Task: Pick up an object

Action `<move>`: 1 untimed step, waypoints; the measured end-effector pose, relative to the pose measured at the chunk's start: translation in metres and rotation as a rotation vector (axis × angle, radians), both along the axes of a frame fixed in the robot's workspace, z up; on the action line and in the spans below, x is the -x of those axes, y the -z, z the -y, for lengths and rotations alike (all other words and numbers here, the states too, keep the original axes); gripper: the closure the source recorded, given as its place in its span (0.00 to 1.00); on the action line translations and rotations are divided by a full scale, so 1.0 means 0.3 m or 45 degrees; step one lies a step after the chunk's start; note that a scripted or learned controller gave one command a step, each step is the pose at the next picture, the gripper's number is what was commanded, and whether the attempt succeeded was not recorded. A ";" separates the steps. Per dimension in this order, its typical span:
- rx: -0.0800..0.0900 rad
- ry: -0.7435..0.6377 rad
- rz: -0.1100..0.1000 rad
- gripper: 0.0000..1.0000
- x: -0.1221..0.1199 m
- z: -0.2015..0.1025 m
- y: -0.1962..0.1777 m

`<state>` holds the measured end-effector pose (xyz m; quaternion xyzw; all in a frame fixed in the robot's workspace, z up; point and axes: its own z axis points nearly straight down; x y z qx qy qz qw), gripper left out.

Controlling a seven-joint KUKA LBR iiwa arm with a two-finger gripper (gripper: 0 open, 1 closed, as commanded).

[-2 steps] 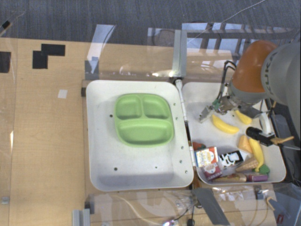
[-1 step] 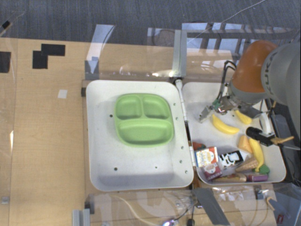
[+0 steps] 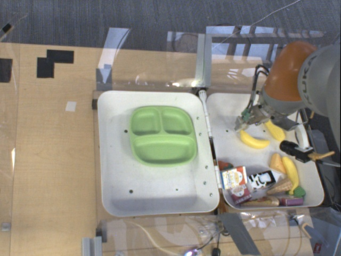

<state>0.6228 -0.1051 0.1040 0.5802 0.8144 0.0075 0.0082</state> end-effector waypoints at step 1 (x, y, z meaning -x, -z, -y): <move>0.000 0.116 -0.017 1.00 -0.087 -0.218 -0.279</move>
